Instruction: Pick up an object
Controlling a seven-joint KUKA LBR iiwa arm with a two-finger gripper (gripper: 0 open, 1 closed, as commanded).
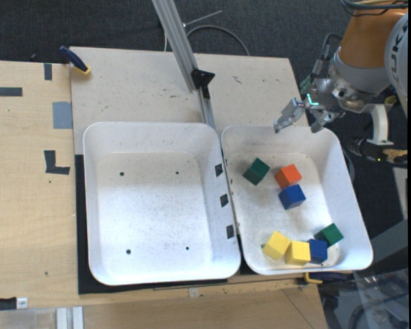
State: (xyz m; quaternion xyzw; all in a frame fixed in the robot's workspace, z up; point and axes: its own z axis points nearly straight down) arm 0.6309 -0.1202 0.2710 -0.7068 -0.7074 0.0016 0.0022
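The arm reaches in from the right, its gripper (303, 117) hanging over the far rim of the right bin (349, 184), near that bin's back corner. The fingers (285, 120) stand apart, clearly open, with nothing between them. The blocks all lie in the right bin, well below the gripper. A dark green cube (257, 171) sits nearest the bin's middle, toward the divider. Just beside it to the right is an orange cube (288, 175), and a blue cube (292, 197) touches the orange one on its near side. Along the near edge a cluster lies together: a yellow cube (277, 245), a second yellow cube (300, 252) touching it, a small blue cube (318, 250) against that, and a green cube (330, 234) just behind. The left bin (96, 204) sits on the bench (27, 184) beside the right one.
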